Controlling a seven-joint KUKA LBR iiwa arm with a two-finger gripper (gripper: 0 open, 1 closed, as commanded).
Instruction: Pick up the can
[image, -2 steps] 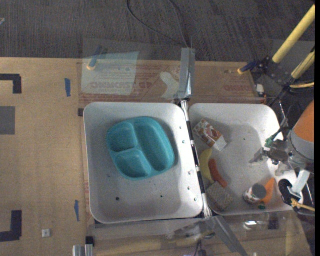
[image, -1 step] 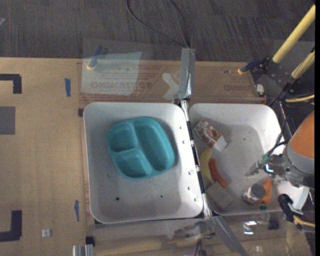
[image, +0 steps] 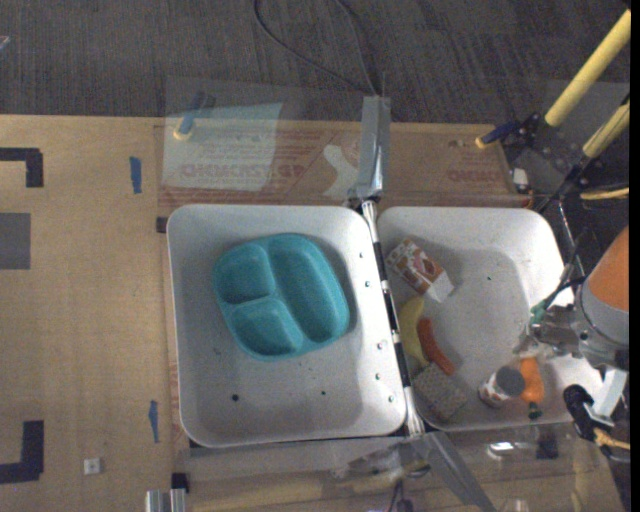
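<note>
The gripper (image: 548, 338) hangs at the 3 o'clock edge of the right bin (image: 500, 250), a dark cluster of metal below the grey arm (image: 612, 310) with its orange band. How it is set — spread or pinched — I cannot tell, since the parts blur together against the bin wall. Nothing is visibly caught in it.

The left bin (image: 200, 400) is the broad white tray on the other side of the central divider, and it carries a teal divided plate (image: 282, 295) lying flat toward its 12 o'clock half, tilted a little on the diagonal.

In the right bin the things crowd the 9 o'clock and 6 o'clock sides. A small carton (image: 418, 268) with a red-and-white print lies tilted near 10 o'clock. Just below it a yellow banana (image: 410, 328) lies along the divider, with a red-orange sausage-shaped piece (image: 436, 346) touching its right side. A grey-brown sponge (image: 440, 392) sits at 7 o'clock, near the bin's lower rim.

The can (image: 503, 385) stands near the bin's 5 o'clock corner, its grey top facing up, with an orange object (image: 532, 381) touching it on the right. From the gripper the can lies toward 7 o'clock — near, but apart from it.
</note>
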